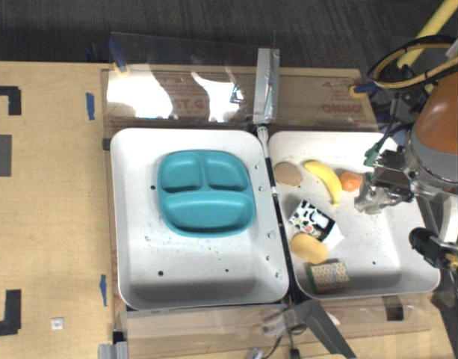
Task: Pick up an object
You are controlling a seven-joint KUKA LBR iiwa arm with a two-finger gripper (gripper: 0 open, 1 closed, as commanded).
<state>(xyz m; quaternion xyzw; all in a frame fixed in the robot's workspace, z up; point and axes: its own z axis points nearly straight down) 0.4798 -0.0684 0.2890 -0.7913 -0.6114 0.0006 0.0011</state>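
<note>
Woven block [329,274] beside bin rim [348,292]

Bench [49,238] bearing two white bins [139,275]

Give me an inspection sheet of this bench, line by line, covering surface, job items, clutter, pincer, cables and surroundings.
Surface: left bin and right bin, both white and shallow, side by side on a wooden bench.
Job's things: in the right bin, a banana, a brown egg-shaped item, a small orange ball, a black-and-white patterned item, a yellow lump and a woven-looking block.
Clutter: teal divided plate in the left bin.
Pincer: pincer over the right bin, beside the orange ball; nothing seen held.
Cables: yellow and black cables at upper right.
Surroundings: blue tape marks; clear panel behind the bins.
</note>
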